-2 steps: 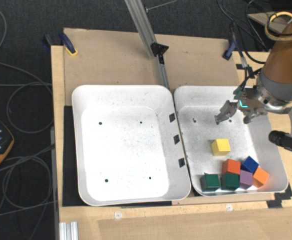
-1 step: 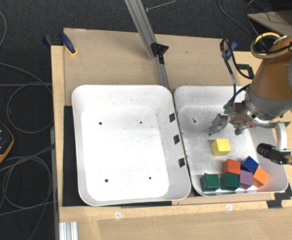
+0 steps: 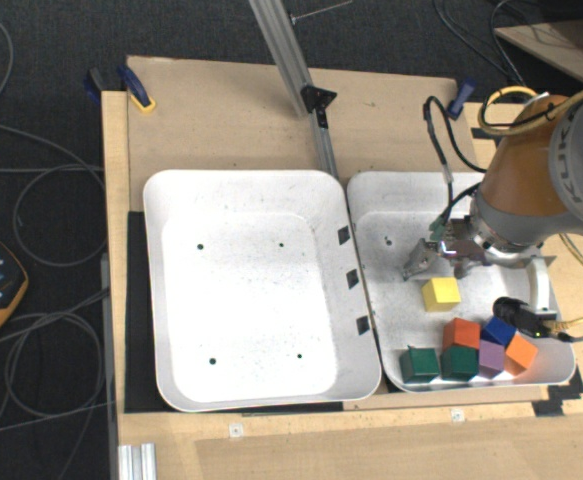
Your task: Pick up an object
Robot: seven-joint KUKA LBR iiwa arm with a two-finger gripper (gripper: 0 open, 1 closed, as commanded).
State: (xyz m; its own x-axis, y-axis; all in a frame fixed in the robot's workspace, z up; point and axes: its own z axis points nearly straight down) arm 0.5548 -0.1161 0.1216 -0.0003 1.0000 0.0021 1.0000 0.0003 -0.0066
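1. the bench (image 3: 231,118) carries two white bins side by side; the left bin (image 3: 171,268) has bare speckled floor, the right bin (image 3: 391,218) holds all the blocks.
2. the arm (image 3: 546,183) reaches in over the right bin's far right edge, its orange band above the wrist.
3. the gripper (image 3: 426,260) hangs low near the middle of the right bin, its fingers spread apart with nothing between them; so it is released, not grasping.
4. the yellow block (image 3: 441,293) sits just beside the gripper, on its near side, apart from the other blocks. it looks like a small plain cube, lying flat, easy to close on.
5. a cluster of blocks (image 3: 471,353) in green, orange, purple and blue crowds the right bin's near right corner.
6. judged from this, the task is barely begun: nothing is lifted; the gripper has yet to close on a block and raise it.
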